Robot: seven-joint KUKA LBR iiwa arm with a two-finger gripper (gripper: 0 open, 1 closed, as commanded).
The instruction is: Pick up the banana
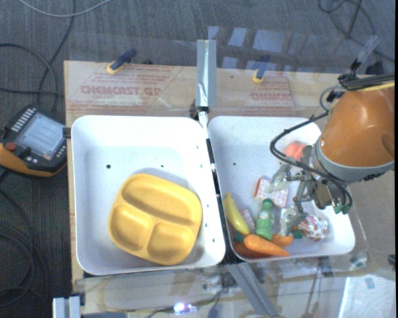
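Seen from the fixed camera above the bench, two shallow white bins sit side by side on a brown board. The left bin holds a yellow divided tray, lying flat toward the bin's near side with its three compartments facing up.

The right bin carries the clutter. The banana lies against the bin's left wall, near the front corner, running lengthwise along that wall. Just beside it to the right stands a small green bottle, and in front of both, along the bin's near edge, lies an orange carrot, its thick end touching or nearly touching the banana's near tip. A small red-and-white packet sits a little farther back, and a red-speckled item rests near the bin's right front corner.

The arm — its orange band bulking large at the frame's right — reaches over the right bin, its gripper hanging among the packets and well apart from the banana, with the green bottle between them. Whether the tool is released or clenched cannot be told; clear plastic and cables crowd that spot.

Off the board to the left, a handheld control pendant with an orange rim lies on the grey carpet, cables trailing around it.
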